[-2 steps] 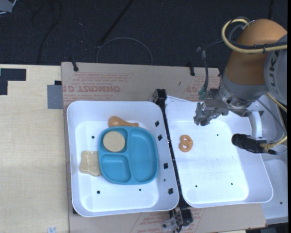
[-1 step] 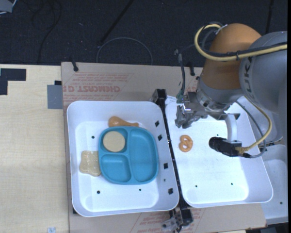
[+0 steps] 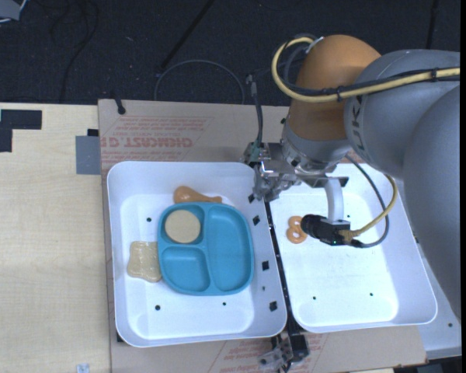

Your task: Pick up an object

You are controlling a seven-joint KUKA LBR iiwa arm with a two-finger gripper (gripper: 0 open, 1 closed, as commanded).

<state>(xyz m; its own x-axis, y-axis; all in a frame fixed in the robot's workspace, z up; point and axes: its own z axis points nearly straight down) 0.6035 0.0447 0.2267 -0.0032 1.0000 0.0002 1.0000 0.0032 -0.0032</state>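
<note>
An orange pretzel-shaped piece (image 3: 296,229) lies in the right bin (image 3: 373,301) near its left wall. The left bin (image 3: 132,317) holds a blue divided tray (image 3: 217,255) with a round tan biscuit (image 3: 182,226) in its upper left compartment. A pale toast-like piece (image 3: 144,261) lies left of the tray. A tan-orange piece (image 3: 193,196) pokes out behind the tray. My gripper (image 3: 264,183) hangs over the wall between the two bins at their far end, up and to the left of the pretzel.
The grey arm with its orange band (image 3: 330,64) covers the right bin's far right part. A black connector on a yellow cable (image 3: 328,230) hangs just right of the pretzel. Cardboard (image 3: 179,134) lies under both bins.
</note>
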